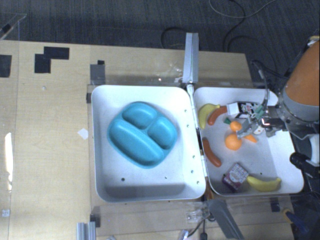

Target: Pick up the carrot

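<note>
Reached in from the right with the grey arm (300, 91), bringing the gripper (254, 121) low over the right bin (295, 156), presumably to line up on the orange pieces crowded at the bin's middle. Could not tell whether open or closed on anything; too small and too tangled with wiring to judge. Took the carrot (250, 138) to be the short orange wedge lying just beside and below the gripper tip, flat on the bin floor, apart from the wall. Judged it not yet lifted.

Noted close neighbours likely to interfere: a round orange fruit (232, 142) just left of the carrot, a smaller orange piece (235, 126) above that, both near enough to be mistaken or nudged. Further left, a red sausage (216, 115) leaning against a yellow banana (205, 115), and a second sausage (211, 153) lower down near the dividing wall. Toward the near edge, a purple packet (235, 176) beside another banana (264, 183). Close to the gripper's upper left, a small white box (232, 108).

Left for later use, perhaps, the blue divided plate (143, 134) alone in the left bin (102, 159), well apart from the action.

Underneath, a pale wooden surface (45, 149) with black markers (52, 56) toward the far left corner and a metal post (191, 59) rising between the bins. Beyond, dark carpet (100, 9) with thin cables (240, 6) looped across.
</note>
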Robot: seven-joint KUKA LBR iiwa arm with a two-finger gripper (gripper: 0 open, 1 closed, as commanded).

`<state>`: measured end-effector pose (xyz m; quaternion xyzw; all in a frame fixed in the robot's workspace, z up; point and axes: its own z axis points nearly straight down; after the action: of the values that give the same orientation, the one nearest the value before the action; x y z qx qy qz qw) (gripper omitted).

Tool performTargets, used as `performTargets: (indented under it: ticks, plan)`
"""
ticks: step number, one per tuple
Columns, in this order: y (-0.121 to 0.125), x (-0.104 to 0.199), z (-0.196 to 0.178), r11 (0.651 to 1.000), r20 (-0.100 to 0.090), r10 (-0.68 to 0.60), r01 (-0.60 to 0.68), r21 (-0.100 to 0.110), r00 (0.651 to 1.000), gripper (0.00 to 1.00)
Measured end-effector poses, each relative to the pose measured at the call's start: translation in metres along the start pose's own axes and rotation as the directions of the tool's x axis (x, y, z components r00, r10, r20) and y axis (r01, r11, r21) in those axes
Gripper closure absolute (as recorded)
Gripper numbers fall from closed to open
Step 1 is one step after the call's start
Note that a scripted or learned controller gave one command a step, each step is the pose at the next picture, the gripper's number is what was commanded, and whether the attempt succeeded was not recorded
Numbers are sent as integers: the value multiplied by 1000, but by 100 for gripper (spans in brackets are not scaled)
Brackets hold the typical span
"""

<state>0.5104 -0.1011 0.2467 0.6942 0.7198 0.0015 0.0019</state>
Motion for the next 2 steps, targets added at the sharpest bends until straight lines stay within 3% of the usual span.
performTargets:
  ticks: [1,2]
  plan:
    - [8,13,146,992,0,123,-123,2,992,0]
    - [10,14,135,993,-1,121,-121,-2,993,100]
